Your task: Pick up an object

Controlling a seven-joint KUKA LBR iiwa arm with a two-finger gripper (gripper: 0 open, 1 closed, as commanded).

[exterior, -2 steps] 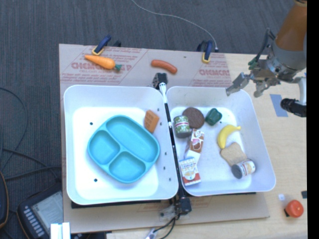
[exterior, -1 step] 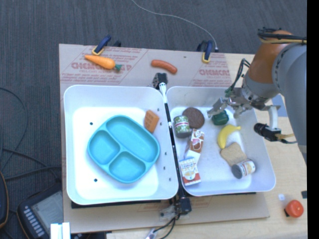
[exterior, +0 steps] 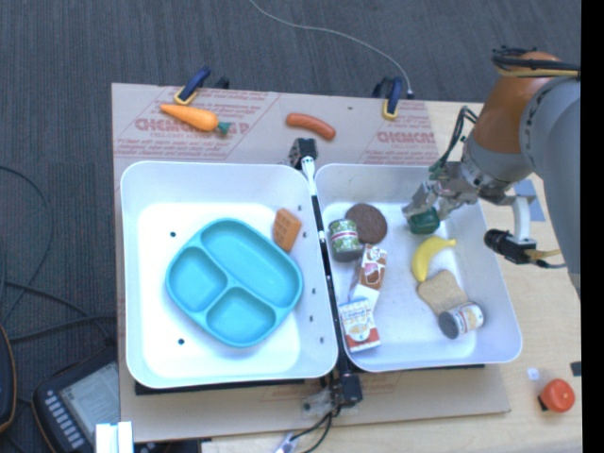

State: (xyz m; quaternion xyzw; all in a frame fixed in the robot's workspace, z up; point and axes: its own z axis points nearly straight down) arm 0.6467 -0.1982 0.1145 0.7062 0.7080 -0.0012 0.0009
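My gripper (exterior: 429, 209) hangs over the back of the right bin (exterior: 495, 295), with the grey arm and its orange band coming in from the upper right. A small dark green object (exterior: 424, 222) sits between the fingertips, and the gripper looks shut on it. Just below lie a yellow banana (exterior: 431, 256), a slice of bread (exterior: 442, 291) and a small can (exterior: 461, 319). To the left are a brown round cookie (exterior: 368, 222), a green jar (exterior: 343, 239) and two small cartons (exterior: 372, 270) (exterior: 360, 326).
The left bin (exterior: 142, 215) holds a blue divided plate (exterior: 234, 281) and an orange cracker (exterior: 286, 228). On the board behind the bins lie a toy carrot (exterior: 193, 117) and a sausage (exterior: 310, 125). An orange cap (exterior: 557, 396) sits at the bench's front right.
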